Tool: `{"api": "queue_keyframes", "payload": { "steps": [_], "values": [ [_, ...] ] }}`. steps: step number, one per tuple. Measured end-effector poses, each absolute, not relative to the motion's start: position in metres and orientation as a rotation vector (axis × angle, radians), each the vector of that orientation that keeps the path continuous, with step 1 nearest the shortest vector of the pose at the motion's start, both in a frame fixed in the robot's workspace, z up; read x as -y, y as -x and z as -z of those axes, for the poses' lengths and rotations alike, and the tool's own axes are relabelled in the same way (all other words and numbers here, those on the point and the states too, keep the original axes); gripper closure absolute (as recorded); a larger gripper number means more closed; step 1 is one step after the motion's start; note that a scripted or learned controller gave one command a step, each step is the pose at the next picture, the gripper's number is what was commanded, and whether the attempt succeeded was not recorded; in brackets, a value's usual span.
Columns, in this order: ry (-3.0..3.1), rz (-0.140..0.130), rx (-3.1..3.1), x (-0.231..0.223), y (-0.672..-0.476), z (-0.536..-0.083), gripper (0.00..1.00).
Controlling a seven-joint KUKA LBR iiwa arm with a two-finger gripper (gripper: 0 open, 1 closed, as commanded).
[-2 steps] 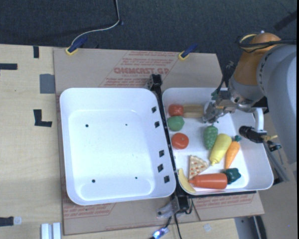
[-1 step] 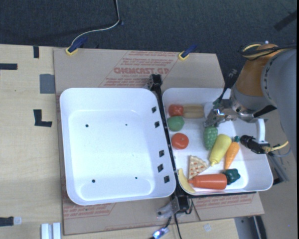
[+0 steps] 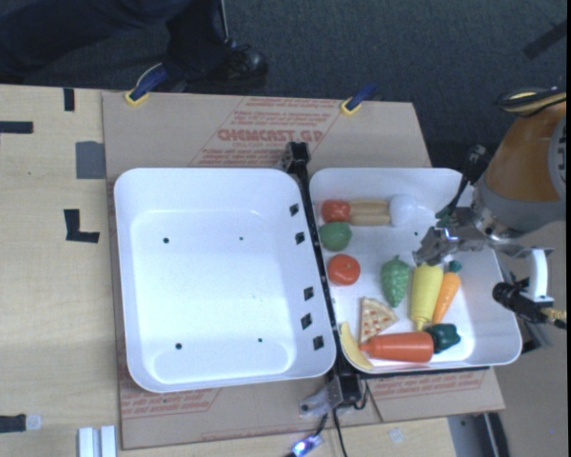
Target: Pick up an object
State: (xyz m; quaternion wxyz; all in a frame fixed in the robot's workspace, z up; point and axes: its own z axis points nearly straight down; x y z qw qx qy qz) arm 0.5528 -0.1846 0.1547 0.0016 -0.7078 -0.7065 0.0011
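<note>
1. Camera view, far left: the table (image 3: 38, 284) shows bare wood with black marks, and a cardboard sheet (image 3: 257, 131) lies under both bins.
2. Left bin (image 3: 209, 274): white and shallow, touching the right bin along a black hinge strip.
3. Right bin (image 3: 476, 350): it carries the toy foods. Along the far side lies a sausage-like piece (image 3: 362, 211) with a red end, with a green ball (image 3: 336, 235) and a red tomato (image 3: 344, 270) nearer the divider.
4. Toward the near edge sit a pizza slice (image 3: 374, 317), a banana (image 3: 352, 347) and a red pepper (image 3: 400, 347).
5. Middle of that bin: a green leafy vegetable (image 3: 395, 280), a yellow corn cob (image 3: 425, 291) and an orange carrot (image 3: 445, 296) lie side by side.
6. My end effector (image 3: 442, 244) hangs just above the tops of the corn cob and the carrot, my arm (image 3: 523, 174) reaching in from the right. I cannot tell how far it is open, nor whether it touches either piece; nothing is visibly gripped.
</note>
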Motion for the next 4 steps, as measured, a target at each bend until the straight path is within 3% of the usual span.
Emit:
{"api": "queue_keyframes", "payload": {
  "steps": [1, 2, 3, 4],
  "values": [
    [2.213, -0.004, 2.227, 0.125, -0.611, -0.080, 1.00],
    [2.197, -0.061, 2.198, 0.101, -0.660, -0.081, 1.00],
    [2.203, -0.058, 2.196, 0.103, -0.659, -0.081, 0.00],
    [2.223, -0.009, 2.216, 0.088, -0.666, -0.091, 0.00]
  ]
}}
